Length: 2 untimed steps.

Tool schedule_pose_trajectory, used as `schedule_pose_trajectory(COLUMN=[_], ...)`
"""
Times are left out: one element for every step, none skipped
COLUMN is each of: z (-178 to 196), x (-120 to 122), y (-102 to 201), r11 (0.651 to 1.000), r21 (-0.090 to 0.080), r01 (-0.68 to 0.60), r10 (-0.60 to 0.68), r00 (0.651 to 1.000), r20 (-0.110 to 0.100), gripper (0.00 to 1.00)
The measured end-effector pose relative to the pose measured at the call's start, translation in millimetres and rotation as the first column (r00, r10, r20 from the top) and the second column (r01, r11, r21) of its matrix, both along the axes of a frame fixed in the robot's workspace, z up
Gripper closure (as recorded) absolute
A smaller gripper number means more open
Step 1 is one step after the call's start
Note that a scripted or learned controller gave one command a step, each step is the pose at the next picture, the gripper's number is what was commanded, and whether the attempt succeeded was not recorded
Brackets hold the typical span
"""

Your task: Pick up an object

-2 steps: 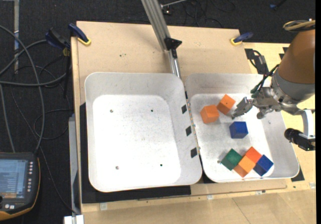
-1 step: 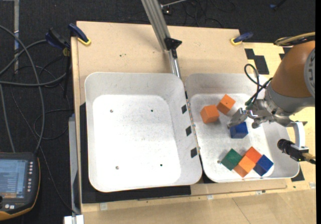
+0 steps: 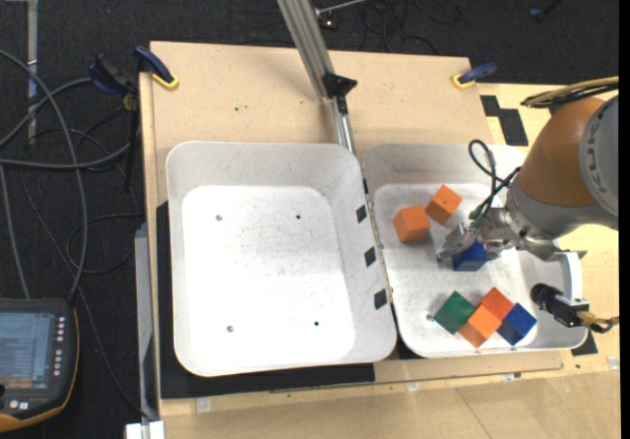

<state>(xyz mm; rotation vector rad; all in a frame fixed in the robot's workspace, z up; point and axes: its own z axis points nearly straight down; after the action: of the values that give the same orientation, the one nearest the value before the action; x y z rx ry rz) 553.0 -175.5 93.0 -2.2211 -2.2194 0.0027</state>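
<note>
One gripper (image 3: pixel 463 248) sat low in the right bin (image 3: pixel 394 181).
Its jaws were clamped on a blue block (image 3: pixel 471 255), near two orange blocks (image 3: pixel 412 223).

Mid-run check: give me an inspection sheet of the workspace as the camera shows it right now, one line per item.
Surface: wooden bench bearing a left bin and a right bin, side by side.
Job's things: all in the right bin: two orange blocks near its middle; a blue block at the gripper; a green block, an orange block and a blue block clustered at the near edge.
Clutter: nothing seen.
Grippers: gripper low over the right bin; no grasp confirmed.
Cables: black cables on the floor, left.
Surroundings: pendant lower left; clamps at bench corners.
</note>
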Motion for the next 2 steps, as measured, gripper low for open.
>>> schedule_pose_trajectory(z=[12,56], x=[1,5], y=[0,-6], r11=[1.000,1.000], r21=[0.000,-0.002], r01=[0.000,-0.002], r10=[0.000,0.002], r00=[1.000,1.000], r20=[0.003,0.007], gripper=[1.00,1.00])
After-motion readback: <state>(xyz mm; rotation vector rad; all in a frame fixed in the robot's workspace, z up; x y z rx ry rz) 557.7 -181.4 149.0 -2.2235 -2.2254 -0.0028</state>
